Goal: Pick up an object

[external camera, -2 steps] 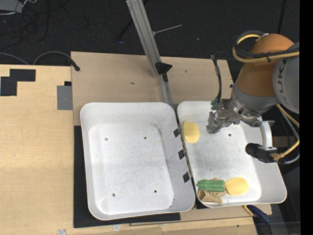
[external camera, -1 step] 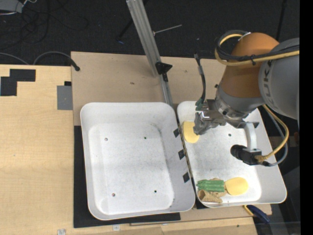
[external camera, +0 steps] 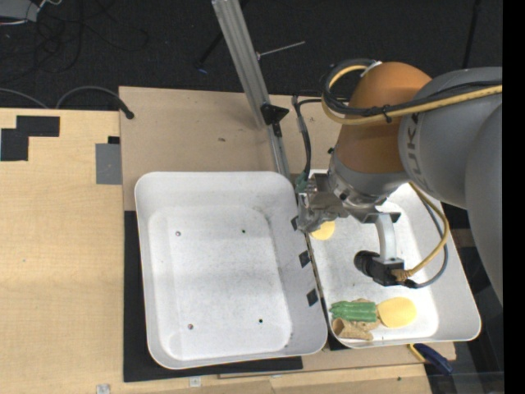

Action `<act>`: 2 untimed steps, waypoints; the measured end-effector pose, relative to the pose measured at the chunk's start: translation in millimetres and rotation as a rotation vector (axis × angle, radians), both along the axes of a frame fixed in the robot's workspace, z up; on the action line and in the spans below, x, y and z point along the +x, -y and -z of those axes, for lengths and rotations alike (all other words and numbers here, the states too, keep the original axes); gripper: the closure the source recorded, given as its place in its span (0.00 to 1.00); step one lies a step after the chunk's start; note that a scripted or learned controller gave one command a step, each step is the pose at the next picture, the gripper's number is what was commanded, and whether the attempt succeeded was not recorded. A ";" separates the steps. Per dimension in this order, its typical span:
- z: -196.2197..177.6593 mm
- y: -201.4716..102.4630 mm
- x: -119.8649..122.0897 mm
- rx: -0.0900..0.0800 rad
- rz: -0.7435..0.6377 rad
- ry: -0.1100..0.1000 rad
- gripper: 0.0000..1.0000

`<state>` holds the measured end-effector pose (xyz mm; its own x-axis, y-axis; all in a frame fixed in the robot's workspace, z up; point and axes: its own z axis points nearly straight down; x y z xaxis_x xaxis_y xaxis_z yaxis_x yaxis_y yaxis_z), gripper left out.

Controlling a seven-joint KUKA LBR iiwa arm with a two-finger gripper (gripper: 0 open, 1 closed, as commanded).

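My gripper hangs low over the left side of the right bin, under the grey arm with its orange band. A small pale yellow object lies right beside it, partly covered by the wrist. At the bin's near edge lie a green spiky toy, a yellow round piece and a tan scrap.
The left bin stands beside the right one, their rims touching with black clips between. A slanted aluminium bar rises behind the bins. A black cable connector hangs over the right bin.
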<state>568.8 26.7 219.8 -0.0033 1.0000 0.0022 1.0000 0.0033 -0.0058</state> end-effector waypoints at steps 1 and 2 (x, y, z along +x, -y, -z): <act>5.2 -59.0 4.5 0.000 -0.002 0.002 1.00; 4.9 -56.4 4.4 -0.003 0.002 0.002 0.00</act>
